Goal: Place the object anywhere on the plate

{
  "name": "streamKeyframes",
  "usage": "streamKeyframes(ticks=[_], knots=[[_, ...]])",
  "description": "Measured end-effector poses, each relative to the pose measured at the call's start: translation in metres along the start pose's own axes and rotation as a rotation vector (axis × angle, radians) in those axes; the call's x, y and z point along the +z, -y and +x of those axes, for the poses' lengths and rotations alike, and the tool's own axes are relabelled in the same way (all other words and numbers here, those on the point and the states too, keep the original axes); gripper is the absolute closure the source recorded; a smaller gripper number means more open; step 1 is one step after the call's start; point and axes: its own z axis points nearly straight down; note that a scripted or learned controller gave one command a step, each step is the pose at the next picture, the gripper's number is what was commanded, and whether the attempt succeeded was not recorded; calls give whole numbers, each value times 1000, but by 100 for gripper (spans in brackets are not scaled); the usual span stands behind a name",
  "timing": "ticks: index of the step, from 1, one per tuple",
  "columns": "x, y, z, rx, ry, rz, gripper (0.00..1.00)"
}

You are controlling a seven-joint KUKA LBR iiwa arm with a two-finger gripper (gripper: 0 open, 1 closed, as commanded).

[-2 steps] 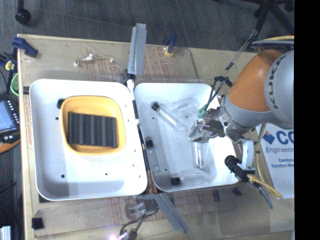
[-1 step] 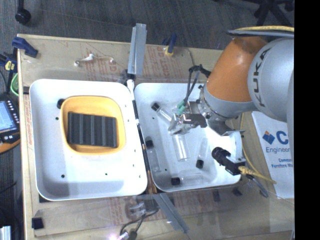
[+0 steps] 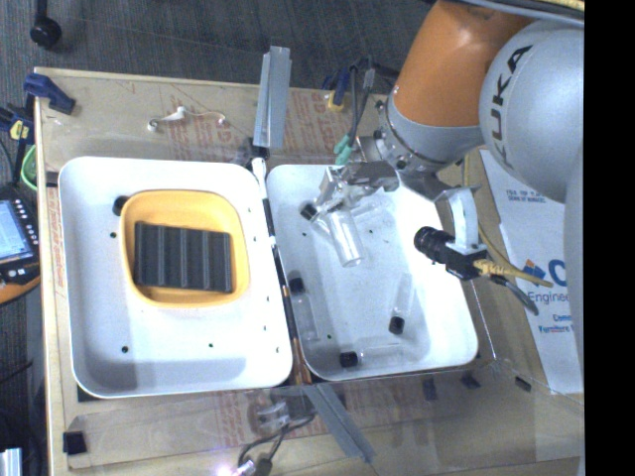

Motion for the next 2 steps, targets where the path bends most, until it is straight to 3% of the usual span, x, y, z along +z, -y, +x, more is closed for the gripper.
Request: streamKeyframes(ticks=[1, 2], knots=[[126, -42, 46, -195, 0, 4, 100], [126, -42, 46, -195, 0, 3, 0]])
